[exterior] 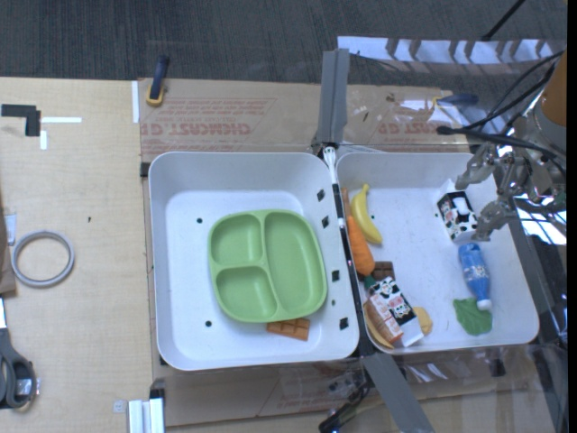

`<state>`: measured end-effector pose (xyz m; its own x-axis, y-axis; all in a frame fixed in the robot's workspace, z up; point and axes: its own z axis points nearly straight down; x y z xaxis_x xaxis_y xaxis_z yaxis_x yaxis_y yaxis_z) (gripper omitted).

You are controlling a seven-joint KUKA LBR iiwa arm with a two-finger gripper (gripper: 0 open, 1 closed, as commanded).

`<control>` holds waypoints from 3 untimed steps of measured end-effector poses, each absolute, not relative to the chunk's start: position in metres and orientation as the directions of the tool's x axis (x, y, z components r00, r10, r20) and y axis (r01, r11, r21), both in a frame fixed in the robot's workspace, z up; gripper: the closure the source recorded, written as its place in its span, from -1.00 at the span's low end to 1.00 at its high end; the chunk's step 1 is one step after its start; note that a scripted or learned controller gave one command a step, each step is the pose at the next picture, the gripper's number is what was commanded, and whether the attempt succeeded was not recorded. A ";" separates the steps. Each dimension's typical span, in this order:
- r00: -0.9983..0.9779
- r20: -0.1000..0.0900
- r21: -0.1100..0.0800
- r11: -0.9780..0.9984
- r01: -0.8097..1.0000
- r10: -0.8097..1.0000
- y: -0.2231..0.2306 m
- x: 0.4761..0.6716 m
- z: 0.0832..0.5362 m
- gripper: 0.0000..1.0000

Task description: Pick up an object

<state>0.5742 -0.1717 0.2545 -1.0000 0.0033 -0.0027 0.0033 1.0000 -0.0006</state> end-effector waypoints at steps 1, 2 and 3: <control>-0.973 -0.003 -0.001 0.973 0.230 0.230 -0.196 0.581 0.106 -1.00; -0.967 -0.002 0.000 0.967 0.255 0.255 -0.215 0.559 0.093 -1.00; -0.872 -0.001 0.000 0.872 0.489 0.489 -0.222 0.495 0.096 -1.00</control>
